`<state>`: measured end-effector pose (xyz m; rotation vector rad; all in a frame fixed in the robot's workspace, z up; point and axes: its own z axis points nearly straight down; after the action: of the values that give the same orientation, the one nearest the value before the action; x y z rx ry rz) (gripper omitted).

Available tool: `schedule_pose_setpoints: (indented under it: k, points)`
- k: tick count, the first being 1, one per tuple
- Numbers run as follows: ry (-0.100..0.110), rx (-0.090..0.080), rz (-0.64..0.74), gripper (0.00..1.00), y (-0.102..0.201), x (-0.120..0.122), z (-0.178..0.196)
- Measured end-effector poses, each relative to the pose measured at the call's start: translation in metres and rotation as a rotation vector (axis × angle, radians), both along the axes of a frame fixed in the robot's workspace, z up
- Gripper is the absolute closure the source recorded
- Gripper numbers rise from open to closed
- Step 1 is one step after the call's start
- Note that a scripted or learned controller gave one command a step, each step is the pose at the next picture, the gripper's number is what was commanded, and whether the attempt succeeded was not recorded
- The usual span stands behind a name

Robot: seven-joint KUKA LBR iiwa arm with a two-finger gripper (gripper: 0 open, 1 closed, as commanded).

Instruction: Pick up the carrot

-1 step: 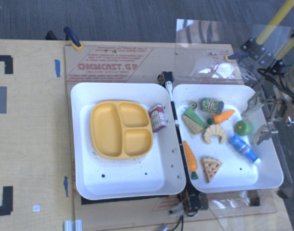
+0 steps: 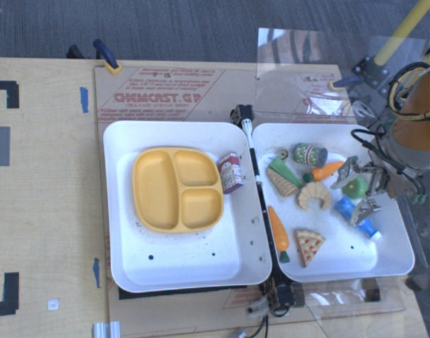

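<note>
A carrot [image 2: 278,229] lies in the right bin [image 2: 395,255], low in the frame's center-right, against the bin's left wall. Its long axis runs roughly top to bottom, green end at the bottom. The gripper [image 2: 361,189] hangs at the right of the frame, over the same bin, up and to the right of the carrot and well apart from it. Whether its jaws are open or closed cannot be told; nothing is visibly held.
</note>
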<state>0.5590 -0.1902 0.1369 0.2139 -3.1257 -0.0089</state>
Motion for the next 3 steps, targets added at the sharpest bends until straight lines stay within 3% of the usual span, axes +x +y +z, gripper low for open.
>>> schedule_pose_setpoints:
  k: [1, 2, 3]
  points:
    - [-0.020, -0.007, -0.209, 0.00, 0.006, 0.067, -0.048]
    - [0.004, -0.007, -0.543, 0.00, -0.031, 0.104, -0.048]
    - [0.007, 0.000, -0.975, 0.00, -0.025, 0.099, -0.049]
